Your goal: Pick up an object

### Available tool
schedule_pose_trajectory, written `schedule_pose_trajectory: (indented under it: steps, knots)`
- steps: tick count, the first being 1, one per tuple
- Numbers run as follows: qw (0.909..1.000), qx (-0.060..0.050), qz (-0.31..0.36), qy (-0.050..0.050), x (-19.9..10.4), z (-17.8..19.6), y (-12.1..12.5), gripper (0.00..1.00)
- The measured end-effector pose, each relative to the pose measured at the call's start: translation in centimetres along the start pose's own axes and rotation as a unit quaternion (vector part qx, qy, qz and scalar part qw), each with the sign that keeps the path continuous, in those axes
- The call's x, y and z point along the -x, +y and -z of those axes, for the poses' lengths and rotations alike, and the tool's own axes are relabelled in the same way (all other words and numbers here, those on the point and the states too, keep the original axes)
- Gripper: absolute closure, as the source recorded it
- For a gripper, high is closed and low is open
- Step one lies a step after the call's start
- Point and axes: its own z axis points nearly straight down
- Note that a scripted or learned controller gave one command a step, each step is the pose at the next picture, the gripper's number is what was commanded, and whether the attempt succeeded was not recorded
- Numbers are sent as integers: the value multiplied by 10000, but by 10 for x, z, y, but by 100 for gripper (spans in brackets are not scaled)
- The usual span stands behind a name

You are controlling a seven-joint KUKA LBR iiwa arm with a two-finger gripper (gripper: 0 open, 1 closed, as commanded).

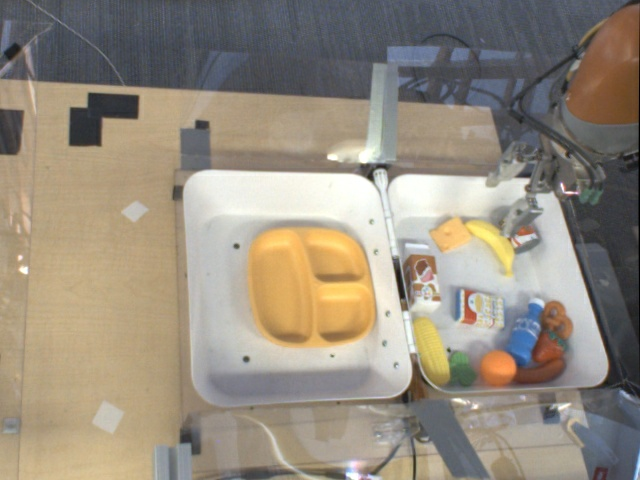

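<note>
Banana [492,242] lies in the right bin [590,363], just beside the cheese wedge [451,234]. Gripper [521,218] hangs near its far end; finger state cannot be told, nothing seen held. Risk: curved skin slips aside, or cheese gets nudged.

A: Can any lettering be read on the goods in the right bin [596,340]?

B: None can be made out. Printing is seen on the small white carton [479,308], in red and orange, but it is too small and blurred for letters to be told.

A: And the brown packet [423,280] by the divider?

B: A white patch with a picture is shown on it; no word can be read. The blue bottle [525,333] bears no readable label either.
</note>
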Motion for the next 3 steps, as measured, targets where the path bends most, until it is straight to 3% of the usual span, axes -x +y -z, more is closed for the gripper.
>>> schedule_pose_trajectory:
  steps: [1, 2, 3]
  knots:
    - [9996, -7, 293, 1, -20, -8, -32, 0]
    - [9999, 10, 148, 22, -15, -65, -17, 0]
    - [9866, -5, -1628, 57, 1, -97, 3, 0]
